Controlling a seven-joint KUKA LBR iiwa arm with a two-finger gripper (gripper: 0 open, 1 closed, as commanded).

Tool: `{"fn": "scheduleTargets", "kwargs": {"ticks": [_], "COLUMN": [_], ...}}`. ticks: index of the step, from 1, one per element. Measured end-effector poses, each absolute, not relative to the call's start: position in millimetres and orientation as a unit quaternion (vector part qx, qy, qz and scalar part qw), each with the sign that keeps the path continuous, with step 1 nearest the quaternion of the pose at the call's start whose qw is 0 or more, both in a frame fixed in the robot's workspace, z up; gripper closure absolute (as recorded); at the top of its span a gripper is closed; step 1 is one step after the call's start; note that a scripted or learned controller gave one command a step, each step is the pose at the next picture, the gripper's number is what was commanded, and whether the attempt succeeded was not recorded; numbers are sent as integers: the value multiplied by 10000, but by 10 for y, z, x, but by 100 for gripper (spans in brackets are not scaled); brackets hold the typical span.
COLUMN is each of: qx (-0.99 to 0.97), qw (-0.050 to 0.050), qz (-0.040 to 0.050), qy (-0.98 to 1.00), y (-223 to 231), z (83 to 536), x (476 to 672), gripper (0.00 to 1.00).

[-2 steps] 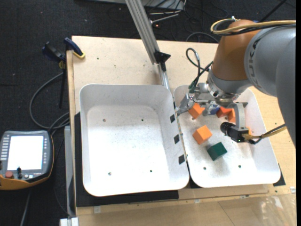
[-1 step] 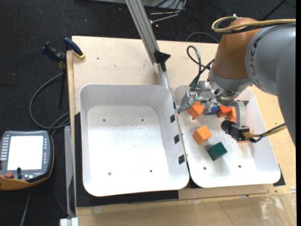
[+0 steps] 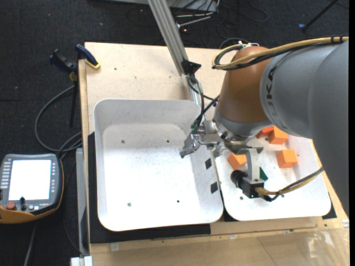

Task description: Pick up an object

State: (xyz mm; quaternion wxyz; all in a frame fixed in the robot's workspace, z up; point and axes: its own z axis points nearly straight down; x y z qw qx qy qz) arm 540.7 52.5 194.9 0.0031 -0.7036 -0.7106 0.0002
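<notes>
My gripper (image 3: 192, 144) hangs over the right edge of the left white bin (image 3: 138, 170), close to the rim shared with the right bin (image 3: 299, 199). Nothing shows in its grasp. Three orange blocks lie in the right bin: one (image 3: 237, 160) just right of the gripper, one (image 3: 287, 157) farther right, and one (image 3: 275, 135) partly hidden under the arm. A small dark green piece (image 3: 262, 174) lies below them. The bulky wrist covers much of the right bin's far half.
Two small dark flat pieces (image 3: 208, 163) (image 3: 214, 187) lie by the divide between the bins. A slanted metal rail (image 3: 169, 32) runs down to the bins' far rim. A blue and yellow clamp (image 3: 83, 57) sits at the bench's far left corner.
</notes>
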Motion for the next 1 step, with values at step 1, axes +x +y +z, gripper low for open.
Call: {"fn": "scheduleTargets", "kwargs": {"ticks": [1], "qx": [-7075], "qw": [3], "qz": [2], "qy": [-7067], "y": [467], "z": [1951], "x": [5427], "gripper": [0]}}
